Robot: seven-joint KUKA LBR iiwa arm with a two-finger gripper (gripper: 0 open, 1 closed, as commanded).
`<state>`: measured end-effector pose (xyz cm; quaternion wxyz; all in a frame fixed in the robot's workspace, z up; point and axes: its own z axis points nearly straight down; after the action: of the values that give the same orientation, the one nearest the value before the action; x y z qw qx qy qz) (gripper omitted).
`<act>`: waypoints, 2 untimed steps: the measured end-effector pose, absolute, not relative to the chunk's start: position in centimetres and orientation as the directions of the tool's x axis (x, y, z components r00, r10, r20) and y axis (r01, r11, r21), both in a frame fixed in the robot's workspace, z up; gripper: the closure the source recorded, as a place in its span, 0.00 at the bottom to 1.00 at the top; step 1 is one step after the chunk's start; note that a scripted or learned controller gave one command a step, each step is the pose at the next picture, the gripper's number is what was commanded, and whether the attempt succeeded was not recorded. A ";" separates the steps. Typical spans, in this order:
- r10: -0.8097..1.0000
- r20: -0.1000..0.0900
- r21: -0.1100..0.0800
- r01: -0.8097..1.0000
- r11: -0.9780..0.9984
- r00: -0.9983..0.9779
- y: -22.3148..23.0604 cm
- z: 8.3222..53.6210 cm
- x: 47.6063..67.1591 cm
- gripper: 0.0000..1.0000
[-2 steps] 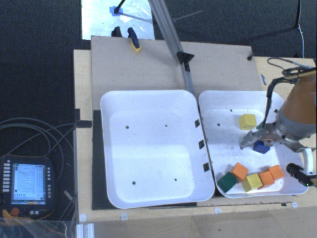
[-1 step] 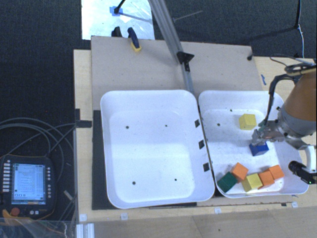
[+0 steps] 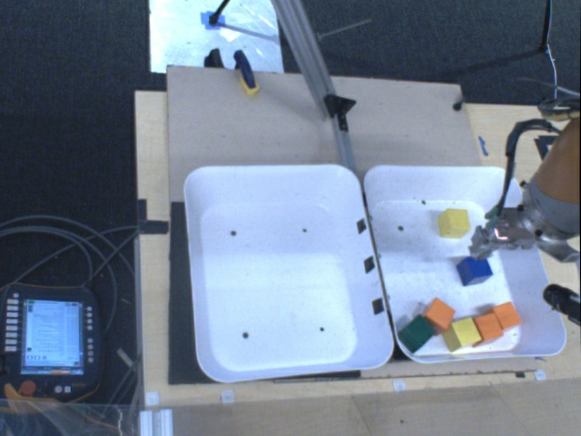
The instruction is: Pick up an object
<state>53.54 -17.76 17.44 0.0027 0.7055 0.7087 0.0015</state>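
Observation:
The right bin [image 3: 410, 189] holds several small blocks. A yellow block [image 3: 454, 222] lies near its back, a blue block [image 3: 474, 270] sits mid-right, and a green block [image 3: 416, 333], two orange blocks [image 3: 439, 313] [image 3: 497, 321] and another yellow block [image 3: 463, 332] cluster at the front. My gripper [image 3: 485, 240] reaches in from the right and hangs just above the blue block, between it and the yellow block at the back. Nothing shows between its tips.
The left bin [image 3: 272, 271] stands beside the right one on the cardboard-covered bench. A slanted metal pole [image 3: 309, 48] crosses above the back of the bench. A teach pendant [image 3: 50, 339] with cables lies on the floor at the left.

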 end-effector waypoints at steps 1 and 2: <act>1.000 -0.002 0.007 1.000 0.005 -0.005 -17.3 22.1 53.2 1.00; 1.000 -0.003 0.008 1.000 0.004 -0.004 -18.1 27.1 52.7 1.00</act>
<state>52.71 -18.06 27.15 0.0038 0.7056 0.7086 0.0017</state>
